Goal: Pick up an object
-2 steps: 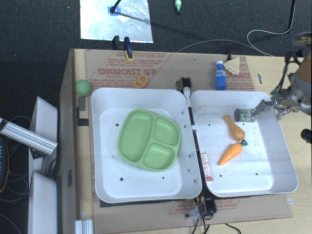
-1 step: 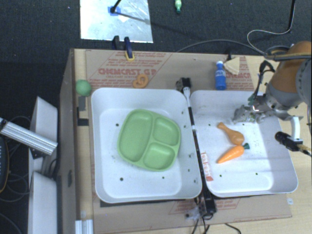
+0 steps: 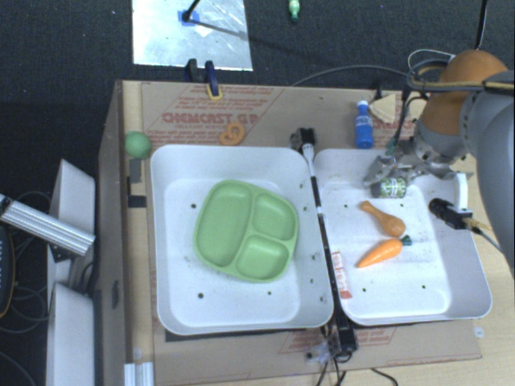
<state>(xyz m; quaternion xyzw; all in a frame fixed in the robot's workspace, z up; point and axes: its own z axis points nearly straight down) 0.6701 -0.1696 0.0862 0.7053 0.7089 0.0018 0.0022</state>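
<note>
carrot [image 3: 380, 252] right bin | gripper [image 3: 385, 175] at green can [image 3: 393, 188]

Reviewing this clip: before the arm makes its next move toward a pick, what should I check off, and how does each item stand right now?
1. Tool is over the right bin, above the small can: ok.
2. Small can lies directly under the tool, near the bin's far edge: ok as a target.
3. Whether the can is between the fingers: cannot tell; the wrist hides them.
4. Other objects stay apart from the can: the carrot and the tan gourd-shaped toy lie nearer the bin's middle: ok.
5. Left bin holds the green divided plate, away from the arm: ok.
6. Blue bottle stands outside the bin, close behind the tool: possible collision risk, not ok.
</note>
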